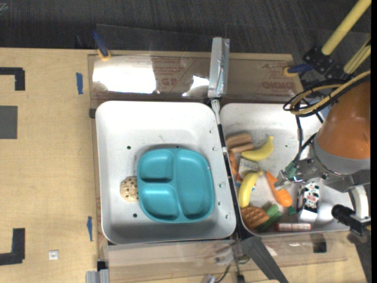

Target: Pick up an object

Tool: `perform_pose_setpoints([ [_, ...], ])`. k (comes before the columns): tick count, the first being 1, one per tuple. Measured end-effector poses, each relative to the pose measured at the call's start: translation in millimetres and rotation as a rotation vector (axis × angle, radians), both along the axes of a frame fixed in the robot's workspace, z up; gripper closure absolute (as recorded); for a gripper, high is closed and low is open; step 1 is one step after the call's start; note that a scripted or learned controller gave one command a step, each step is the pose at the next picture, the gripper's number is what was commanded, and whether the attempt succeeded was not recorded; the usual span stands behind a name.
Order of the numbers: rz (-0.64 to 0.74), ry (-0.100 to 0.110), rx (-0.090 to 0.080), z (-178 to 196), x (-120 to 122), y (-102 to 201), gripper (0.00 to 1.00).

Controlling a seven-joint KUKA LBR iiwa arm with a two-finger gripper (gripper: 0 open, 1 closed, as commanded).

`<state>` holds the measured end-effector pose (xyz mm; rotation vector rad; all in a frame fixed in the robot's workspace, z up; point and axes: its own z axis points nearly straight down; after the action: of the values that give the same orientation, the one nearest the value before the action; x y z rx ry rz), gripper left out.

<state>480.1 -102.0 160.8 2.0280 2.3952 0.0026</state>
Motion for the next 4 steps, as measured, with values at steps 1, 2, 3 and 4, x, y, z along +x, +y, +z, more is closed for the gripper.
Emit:
perform_pose_setpoints([
  [1, 0.0, 0.002, 0.001, -1, -1, 0, 0.0],
  [2, 0.141, -0.002, 0.001, -73, 19, -22, 0.0],
  [3, 0.299, -0.001, -0.002, -74, 1, -83, 0.0],
  [4, 0.1, -0.001, 0.001, -72, 110, -20, 0.0],
])
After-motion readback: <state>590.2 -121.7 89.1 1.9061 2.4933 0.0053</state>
